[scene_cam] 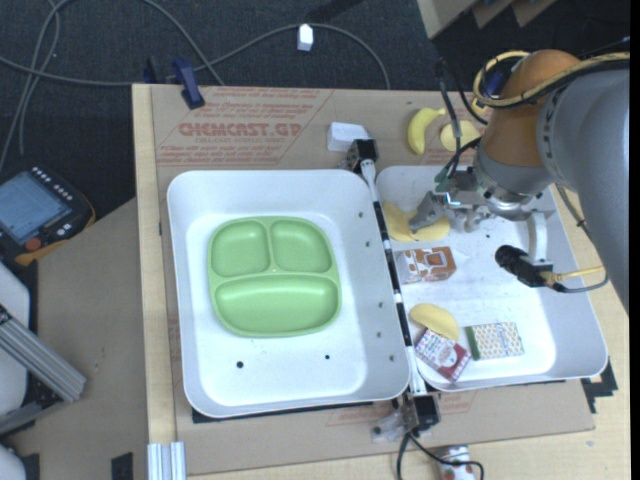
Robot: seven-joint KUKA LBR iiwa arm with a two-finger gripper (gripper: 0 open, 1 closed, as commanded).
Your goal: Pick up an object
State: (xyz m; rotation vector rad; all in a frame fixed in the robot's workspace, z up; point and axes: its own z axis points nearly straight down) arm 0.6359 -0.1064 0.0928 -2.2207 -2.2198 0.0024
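The KUKA arm [590, 128] reaches in from the right, its orange band [520, 108] above the far edge of the right bin [560, 318]. The gripper [437, 206] hangs over that bin's far left corner. It is right beside a pale yellow curved piece [403, 228] that lies against the bin's left wall. Whether the gripper is open or closed cannot be told from this angle, and nothing can be seen held in it.

The other loose objects lie along the left side and near edge of the same bin:

- A brown and white packet [427, 263] sits just nearer than the yellow piece. Its printing is too small to read.
- A yellow toy banana [435, 318] lies nearer still.
- A red and white packet [445, 355] touches the toy banana at the near left corner.
- A green and red patterned packet [495, 340] lies just to the right of the red and white one. The print on both packets is illegible.

The left bin [190, 268] holds a green three-compartment plate [272, 273], lying flat at its middle.

Both bins rest on a cardboard sheet [240, 123]. Its large red lettering appears to read "CHEMCAST GP", and the smaller red lines around it are too fine to make out. A second yellow banana [424, 128] lies on the cardboard beyond the right bin. A blue clamp [186, 83] grips the sheet's far left corner. A handheld pendant [30, 208] with a lit screen sits off the bench to the left, and its display cannot be read.
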